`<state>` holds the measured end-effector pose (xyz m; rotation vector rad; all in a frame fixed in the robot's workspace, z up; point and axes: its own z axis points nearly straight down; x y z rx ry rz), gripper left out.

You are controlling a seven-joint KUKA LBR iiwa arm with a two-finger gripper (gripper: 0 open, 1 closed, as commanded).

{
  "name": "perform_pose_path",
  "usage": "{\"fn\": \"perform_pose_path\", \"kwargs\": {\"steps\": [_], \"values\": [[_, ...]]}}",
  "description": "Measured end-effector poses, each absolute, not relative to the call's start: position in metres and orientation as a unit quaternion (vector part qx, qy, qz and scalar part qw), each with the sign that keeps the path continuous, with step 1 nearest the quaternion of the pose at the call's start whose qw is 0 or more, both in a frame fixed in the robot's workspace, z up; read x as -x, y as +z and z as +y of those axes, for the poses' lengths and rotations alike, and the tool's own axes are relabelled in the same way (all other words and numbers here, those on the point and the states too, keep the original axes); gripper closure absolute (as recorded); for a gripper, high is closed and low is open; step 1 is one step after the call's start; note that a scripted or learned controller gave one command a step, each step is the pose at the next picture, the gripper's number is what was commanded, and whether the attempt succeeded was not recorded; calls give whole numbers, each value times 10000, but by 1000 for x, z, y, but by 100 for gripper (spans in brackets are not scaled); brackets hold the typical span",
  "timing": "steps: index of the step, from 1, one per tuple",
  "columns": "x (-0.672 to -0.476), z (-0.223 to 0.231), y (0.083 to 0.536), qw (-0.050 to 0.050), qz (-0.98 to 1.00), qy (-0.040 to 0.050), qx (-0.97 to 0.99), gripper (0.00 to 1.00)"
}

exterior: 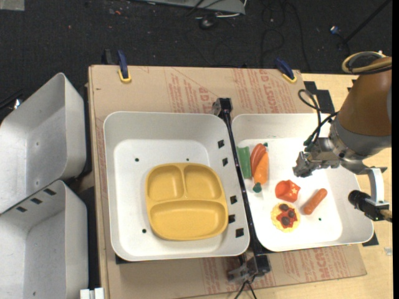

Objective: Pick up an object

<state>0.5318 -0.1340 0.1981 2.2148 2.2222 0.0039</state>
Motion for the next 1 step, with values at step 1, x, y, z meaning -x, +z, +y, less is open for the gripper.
{"fn": "perform_pose_path", "kwargs": {"steps": [1], "values": [[-533, -134, 244, 25, 7082, 13, -7060, 100]]}}
